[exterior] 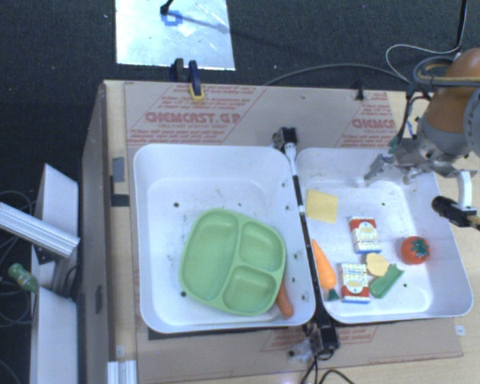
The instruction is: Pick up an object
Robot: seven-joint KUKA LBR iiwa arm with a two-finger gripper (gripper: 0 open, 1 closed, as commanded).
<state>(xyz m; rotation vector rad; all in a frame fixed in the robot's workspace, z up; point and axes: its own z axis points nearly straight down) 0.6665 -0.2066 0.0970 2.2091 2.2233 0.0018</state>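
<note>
Approach step: the gripper [396, 169], fingers spread and holding nothing, hovers at the right bin's [448, 298] upper edge; next, descent toward the tomato [414, 250] below.

Two white bins [216, 162]; one green divided tray [233, 261]; two carrots [323, 266]; two small cartons [365, 234]; one tomato [414, 250]; one yellow cheese slice [322, 206]; one sausage [284, 302].
</note>
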